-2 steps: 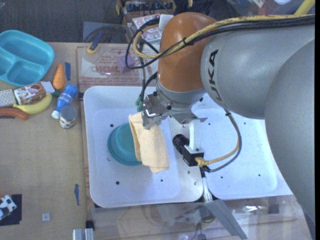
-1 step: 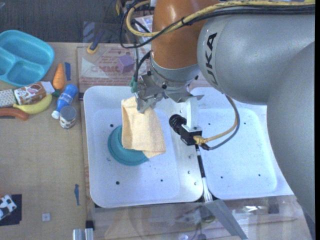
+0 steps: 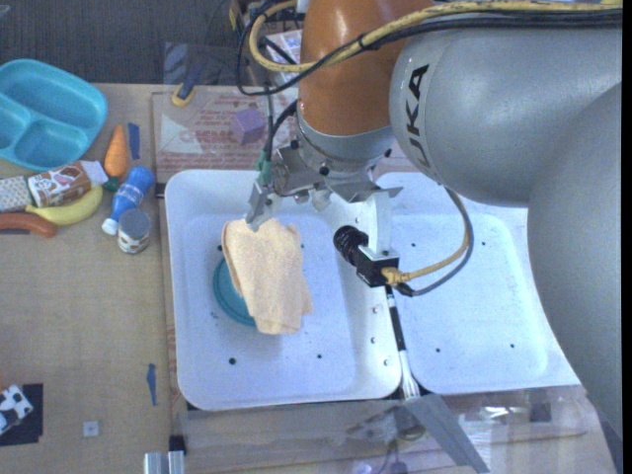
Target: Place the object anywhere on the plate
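The yellow cloth (image 3: 267,273) looks soft, light and floppy, draped over the blue plate (image 3: 225,299) in the left bin (image 3: 197,363). The gripper (image 3: 259,205) pinches its far corner between closed jaws, a sensible hold.

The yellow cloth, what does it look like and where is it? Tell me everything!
The yellow cloth is soft-looking, pale yellow-orange and fuzzy like a towel, folded into a rumpled oblong. It lies in the left bin, draped over a blue plate so that just the plate's left rim peeks out. Its top corner sits right at the gripper, which hangs directly above it.
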You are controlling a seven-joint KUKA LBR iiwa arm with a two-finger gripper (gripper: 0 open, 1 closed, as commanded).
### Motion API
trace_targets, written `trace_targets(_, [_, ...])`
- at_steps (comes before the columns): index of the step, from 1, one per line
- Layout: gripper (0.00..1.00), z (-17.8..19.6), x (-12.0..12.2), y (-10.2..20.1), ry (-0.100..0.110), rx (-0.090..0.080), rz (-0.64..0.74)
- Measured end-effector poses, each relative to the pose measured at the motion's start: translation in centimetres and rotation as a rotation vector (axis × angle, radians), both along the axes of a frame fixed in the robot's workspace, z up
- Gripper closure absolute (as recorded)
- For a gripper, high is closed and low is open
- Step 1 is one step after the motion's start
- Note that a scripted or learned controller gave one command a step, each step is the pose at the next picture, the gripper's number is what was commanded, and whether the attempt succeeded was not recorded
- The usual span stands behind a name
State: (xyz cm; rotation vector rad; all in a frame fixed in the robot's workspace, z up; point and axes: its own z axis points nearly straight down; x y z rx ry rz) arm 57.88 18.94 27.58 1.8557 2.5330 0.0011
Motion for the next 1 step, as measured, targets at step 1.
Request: trace_targets(1, [0.00, -7.66, 1.10, 0.80, 0.001, 0.000, 0.374])
